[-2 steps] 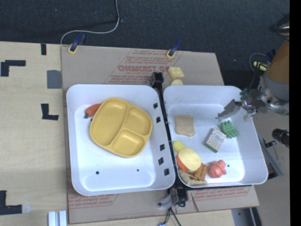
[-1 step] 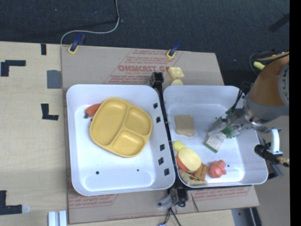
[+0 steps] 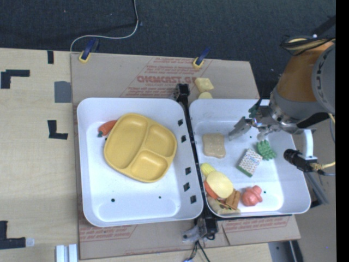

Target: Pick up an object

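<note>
The gripper [image 3: 251, 130], fingers spread and pinching nothing, hangs over the right bin [image 3: 218, 111] near a tan bread slice [image 3: 214, 145], a small patterned card [image 3: 250, 162] and a green toy [image 3: 266, 149].

Bench [image 3: 32, 162]: pale wood, black tape marks at its left. Cardboard sheet [image 3: 158, 78] lies flat on it, clamped along the far edge. On the cardboard: left bin [image 3: 87, 146] and right bin [image 3: 289, 195], touching side by side; two yellow pieces [image 3: 204, 87] just beyond the bins.
</note>
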